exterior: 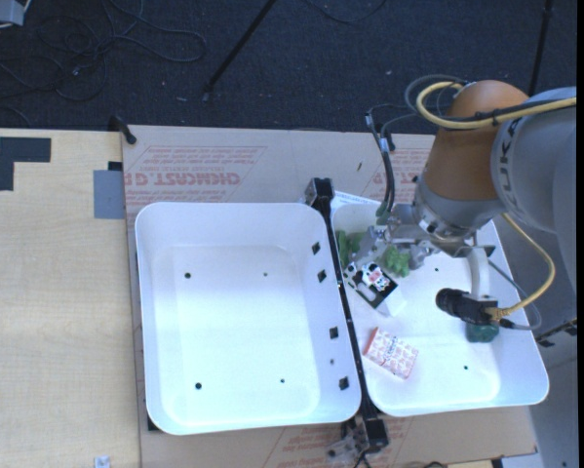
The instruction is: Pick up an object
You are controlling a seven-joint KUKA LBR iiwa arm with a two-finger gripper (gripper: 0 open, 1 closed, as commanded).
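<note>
A: While hanging over the far half of the right-hand shallow white bin (447, 383), holding anything?

B: Cannot tell: the hand (401, 234) low there, under the grey arm with the orange band (477, 154) reaching in from the right. Open or closed, impossible to say from this slant.

A: Nearest to it?

B: A green leafy clump (351, 248), just beside the hand and partly under it, close to the wall shared with the left-hand shallow white bin (233, 349). Touching or apart, cannot say.

A: And nearer the camera?

B: A small black-and-white printed box (373, 283), tilted, just beside the greenery. Lies on the bin floor, near the dividing wall. Farther toward the near rim, well apart from the hand, a flat white packet with a red-pink pattern (391, 352). Rests flat, also near that wall.

A: On the right side?

B: A small teal lump (484, 333), near the right wall. Sits apart from box and packet alike. All four inside the right-hand bin.

A: Underneath?

B: Both bins side by side on a brown cardboard sheet with red printing (204, 169), flat on the pale wooden worktop (48, 310).
</note>
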